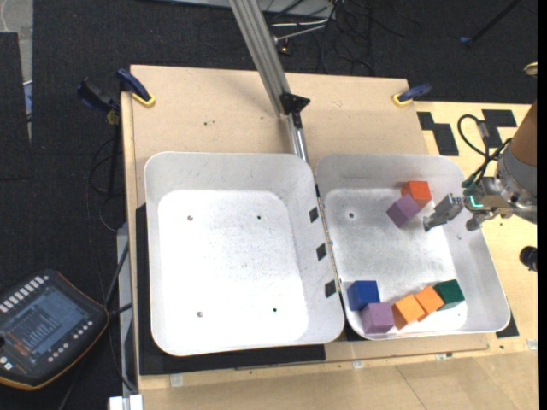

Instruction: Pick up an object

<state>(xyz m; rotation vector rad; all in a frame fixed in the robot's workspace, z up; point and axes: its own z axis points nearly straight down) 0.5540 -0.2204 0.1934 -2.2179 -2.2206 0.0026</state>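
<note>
- A tan table (pixel 222 114) carries two white bins on dark floor.
- End effector (pixel 448 212), right of frame, hangs spread and unladen.
- Beside it, upper right bin (pixel 487 301): purple block (pixel 402 210) touching orange block (pixel 416 191).
- Four more blocks (pixel 402 304) line the bin's lower edge.

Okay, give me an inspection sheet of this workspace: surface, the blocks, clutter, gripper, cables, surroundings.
Surface: wooden bench bearing a left bin and a right bin.
Job's things: in the right bin, orange block touching purple block; along the near edge, blue block, second purple block, second orange block, green block.
Clutter: nothing seen.
Gripper: gripper beside the upper purple block, holding nothing.
Cables: black cable by the arm.
Surroundings: pendant on dark floor.
</note>
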